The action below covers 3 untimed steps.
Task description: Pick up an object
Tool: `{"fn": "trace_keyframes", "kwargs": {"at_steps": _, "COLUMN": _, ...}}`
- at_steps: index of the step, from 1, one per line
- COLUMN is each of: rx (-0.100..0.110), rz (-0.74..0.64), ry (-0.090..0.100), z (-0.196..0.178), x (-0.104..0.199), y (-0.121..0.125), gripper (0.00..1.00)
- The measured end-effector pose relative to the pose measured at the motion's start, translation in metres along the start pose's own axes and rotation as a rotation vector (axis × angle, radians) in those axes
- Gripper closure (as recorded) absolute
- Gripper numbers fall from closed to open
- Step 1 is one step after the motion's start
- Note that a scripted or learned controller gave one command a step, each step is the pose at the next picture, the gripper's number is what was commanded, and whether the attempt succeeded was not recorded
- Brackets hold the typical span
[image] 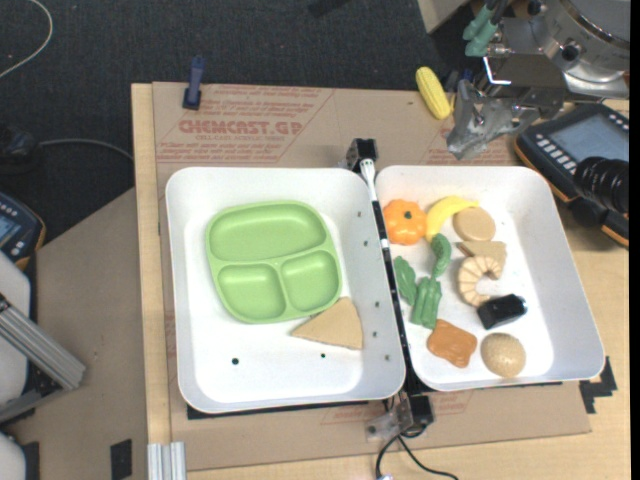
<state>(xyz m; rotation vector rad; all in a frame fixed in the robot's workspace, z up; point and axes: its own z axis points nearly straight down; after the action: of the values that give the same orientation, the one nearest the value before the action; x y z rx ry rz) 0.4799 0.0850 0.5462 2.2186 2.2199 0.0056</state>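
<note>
My gripper (474,138) hangs above the bench just beyond the far edge of the right bin (560,268), holding nothing that I can see. In that bin lie an orange pumpkin-like toy (404,221), a yellow banana (448,208), a round tan bun (474,225), several green vegetables (428,301), a curled beige pastry (482,278), a black block (501,310), an orange-brown chunk (452,343) and a tan egg-shaped lump (502,354). The left bin (190,268) holds a green divided plate (272,261) and a tan wedge (331,325).
A yellow corn cob (432,91) lies on the cardboard behind the right bin, left of the gripper. A black handheld controller (580,153) rests at the far right. A blue clip (193,83) sits at the cardboard's back left corner.
</note>
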Motion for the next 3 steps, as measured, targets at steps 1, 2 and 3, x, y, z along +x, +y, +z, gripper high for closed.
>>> {"fn": "trace_keyframes", "kwargs": {"at_steps": 1, "rx": 0.009, "rz": 0.010, "ry": -0.003, "z": 0.049, "x": -0.094, "y": 0.061, "gripper": 1.00}}
{"fn": "trace_keyframes", "kwargs": {"at_steps": 2, "rx": -0.001, "rz": -0.008, "ry": 0.003, "z": 0.021, "x": -0.016, "y": 0.026, "gripper": 1.00}}
{"fn": "trace_keyframes", "kwargs": {"at_steps": 3, "rx": 0.001, "rz": -0.011, "ry": 0.003, "z": 0.010, "x": 0.070, "y": -0.002, "gripper": 1.00}}
